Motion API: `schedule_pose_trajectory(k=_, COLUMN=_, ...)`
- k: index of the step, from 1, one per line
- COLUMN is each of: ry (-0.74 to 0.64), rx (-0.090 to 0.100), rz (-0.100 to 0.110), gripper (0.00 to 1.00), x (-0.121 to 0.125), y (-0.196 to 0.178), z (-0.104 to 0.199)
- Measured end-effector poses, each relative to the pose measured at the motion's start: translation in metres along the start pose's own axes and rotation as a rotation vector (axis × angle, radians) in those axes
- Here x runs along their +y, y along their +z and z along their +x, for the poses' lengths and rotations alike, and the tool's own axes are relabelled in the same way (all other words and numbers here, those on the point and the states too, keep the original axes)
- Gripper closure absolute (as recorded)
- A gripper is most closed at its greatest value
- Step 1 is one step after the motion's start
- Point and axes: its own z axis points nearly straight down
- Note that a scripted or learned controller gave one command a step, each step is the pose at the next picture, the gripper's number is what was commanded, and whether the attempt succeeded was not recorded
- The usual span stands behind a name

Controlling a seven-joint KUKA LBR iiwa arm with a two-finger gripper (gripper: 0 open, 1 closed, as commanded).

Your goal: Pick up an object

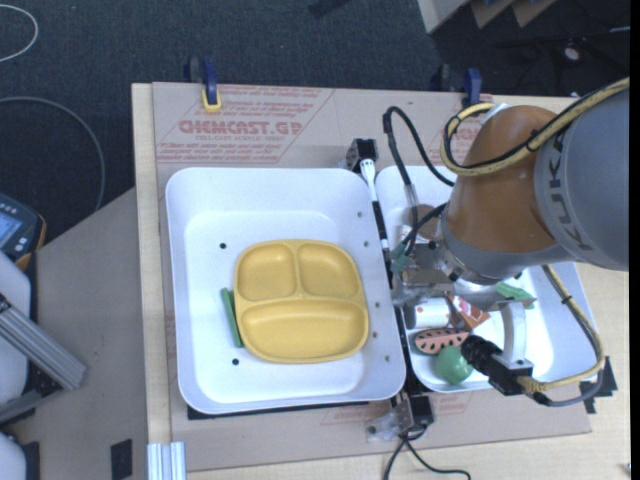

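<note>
- A dark carpeted floor (200, 28) surrounds the bench (250, 118), whose top is covered in brown protective paper printed with red lettering; blue-handled clamps hold its far edge.
- Two shallow white bins sit side by side on the bench, their inner rims touching.
- The grey arm (590, 188), with its orange band, reaches in from the right and hangs low over the right bin (570, 338), covering much of it.
- The end effector (425, 283) is down at the right bin's inner side, near the dividing rim. The wrist hides it, so how far it is open and whether it has hold of anything cannot be told.
- The left bin (190, 268) holds a yellow divided tray (300, 300) lying flat near its middle, with a green strip (231, 318) tucked against the tray's left edge.
- In the right bin's near corner lie a green rounded object (453, 365) and, touching it, a red watermelon-slice toy (437, 341); other small items beside them are partly hidden.
</note>
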Motion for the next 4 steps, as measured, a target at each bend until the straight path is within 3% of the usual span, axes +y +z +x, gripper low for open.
schedule_pose_trajectory(k=1, ry=0.009, rx=-0.005, rz=-0.019, gripper=1.00, x=0.004, y=-0.101, z=-0.036)
schedule_pose_trajectory(k=2, ry=0.001, rx=-0.002, rz=-0.002, gripper=1.00, x=0.000, y=-0.061, z=0.038)
schedule_pose_trajectory(k=3, ry=0.015, rx=-0.005, rz=0.002, gripper=1.00, x=0.000, y=0.021, z=-0.016)
schedule_pose_trajectory(k=4, ry=-0.002, rx=0.000, rz=-0.020, gripper=1.00, x=0.002, y=-0.076, z=0.066)
